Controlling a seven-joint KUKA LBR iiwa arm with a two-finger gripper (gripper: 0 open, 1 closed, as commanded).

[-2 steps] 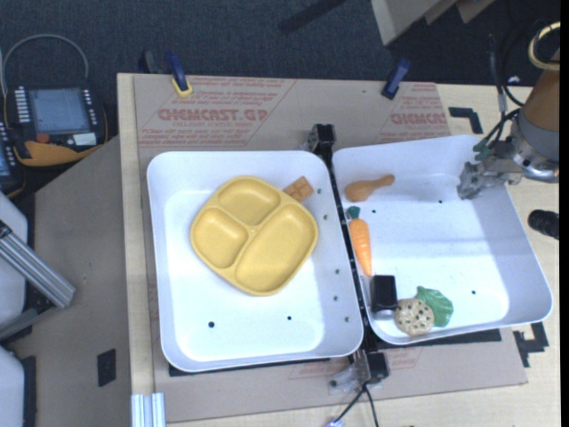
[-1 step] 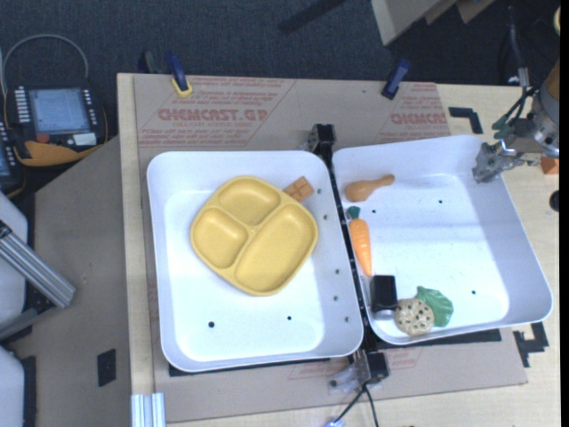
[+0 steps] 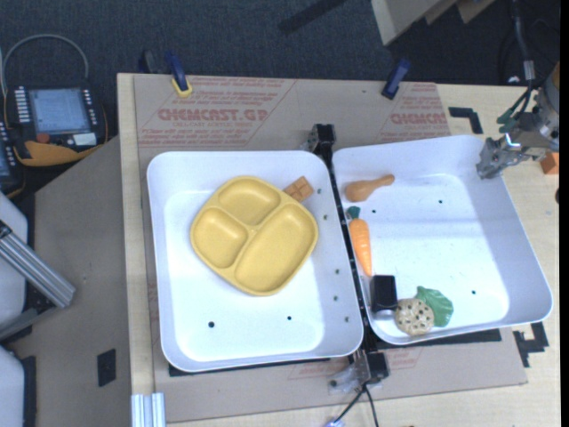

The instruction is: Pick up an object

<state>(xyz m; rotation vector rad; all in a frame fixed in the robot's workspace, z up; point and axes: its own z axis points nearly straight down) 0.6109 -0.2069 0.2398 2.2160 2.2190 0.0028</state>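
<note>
The right bin [image 3: 498, 238] holds a tan drumstick-shaped toy [image 3: 368, 187] near its back left corner. Along its left wall lies an orange carrot [image 3: 360, 244]. A small black block [image 3: 383, 292], a round beige cracker [image 3: 412, 317] and a green leafy piece [image 3: 437, 303] sit by the front left corner. My gripper [image 3: 494, 162] hangs at the right bin's back right rim, far from all of these, with nothing seen between its fingers.
The left bin [image 3: 178, 310] carries a yellow divided plate [image 3: 255, 235] and a small orange-brown block [image 3: 299, 189] at the plate's back edge. Clamps [image 3: 180, 83] hold the cardboard base at the back. A pendant with a screen [image 3: 55, 114] lies off the bench at left.
</note>
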